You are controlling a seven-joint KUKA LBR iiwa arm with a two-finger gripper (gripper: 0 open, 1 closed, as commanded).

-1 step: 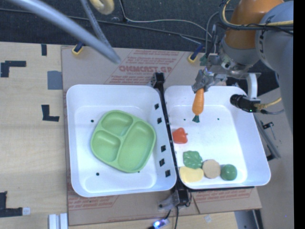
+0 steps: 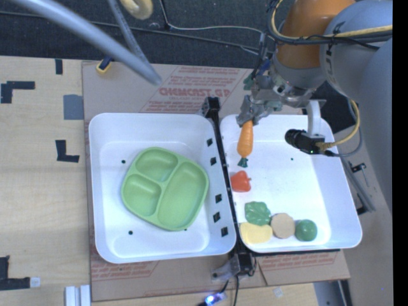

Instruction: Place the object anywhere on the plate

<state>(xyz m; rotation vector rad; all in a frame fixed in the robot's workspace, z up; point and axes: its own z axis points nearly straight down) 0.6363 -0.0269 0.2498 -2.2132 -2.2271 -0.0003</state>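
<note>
Carrot (image 2: 245,140) hangs nose-down directly beneath the gripper (image 2: 253,116), its orange body upright with the long axis running from the far edge of the right bin (image 2: 331,190) toward the near one, a small green tip at its lower end. Its top sits between the dark fingers, so the claw appears clamped on it, though the fingers are small and partly lost against the wrist above, and I would not swear to how firm the hold is. Whether the carrot is clear of the bin floor or touching it is hard to judge from this slant. It sits near the far left corner of the right bin, just beside the divider between the two bins. The green plate (image 2: 166,188), with three compartments, lies in the middle of the left bin (image 2: 105,171), so the target is leftward and toward the near edge from the claw, across the divider. The coming move therefore likely calls for a lift high enough to clear the two rims, then a carry to the left. Other toys stay in the right bin: a red piece (image 2: 240,182) just below the carrot's tip, and a green leafy piece (image 2: 257,212), a yellow piece (image 2: 255,233), a tan round piece (image 2: 282,225) and a green ball (image 2: 305,229) grouped along the near edge.
</note>
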